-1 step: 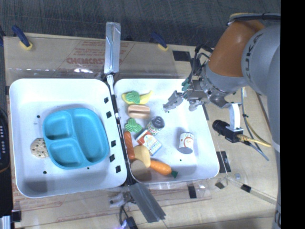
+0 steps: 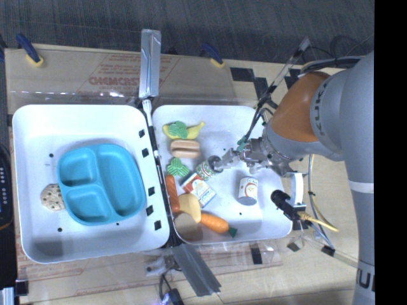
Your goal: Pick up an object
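The gripper (image 2: pixel 219 162) hangs low in the right bin (image 2: pixel 222 116), its fingers (image 2: pixel 215 164) touching a small green-labelled bottle (image 2: pixel 205 169); how they are set I cannot tell. A white can (image 2: pixel 248 190) stands nearby. The left bin (image 2: pixel 32 126) carries a blue tray (image 2: pixel 100 183). The brown surface (image 2: pixel 76 75) meets dark floor (image 2: pixel 95 5).
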Controlling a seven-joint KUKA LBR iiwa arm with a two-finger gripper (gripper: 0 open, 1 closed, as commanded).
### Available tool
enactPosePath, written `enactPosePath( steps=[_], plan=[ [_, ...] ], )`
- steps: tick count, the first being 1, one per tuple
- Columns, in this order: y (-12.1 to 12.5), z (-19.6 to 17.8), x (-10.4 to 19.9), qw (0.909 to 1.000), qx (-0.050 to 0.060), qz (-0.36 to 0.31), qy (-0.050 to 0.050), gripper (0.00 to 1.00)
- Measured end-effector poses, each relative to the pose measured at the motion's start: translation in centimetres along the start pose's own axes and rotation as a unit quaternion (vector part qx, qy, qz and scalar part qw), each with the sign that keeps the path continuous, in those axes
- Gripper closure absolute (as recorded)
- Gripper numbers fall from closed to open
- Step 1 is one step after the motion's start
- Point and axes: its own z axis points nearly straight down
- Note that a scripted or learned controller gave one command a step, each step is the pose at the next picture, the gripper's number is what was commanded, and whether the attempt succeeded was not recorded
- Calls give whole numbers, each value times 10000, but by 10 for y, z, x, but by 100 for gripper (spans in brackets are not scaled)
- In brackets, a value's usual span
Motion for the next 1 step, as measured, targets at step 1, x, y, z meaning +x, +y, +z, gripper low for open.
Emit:
enactPosePath(
  steps=[1],
  plan=[
    [-45, 29, -14, 9998, 51, -173, -14, 0]
  ],
)
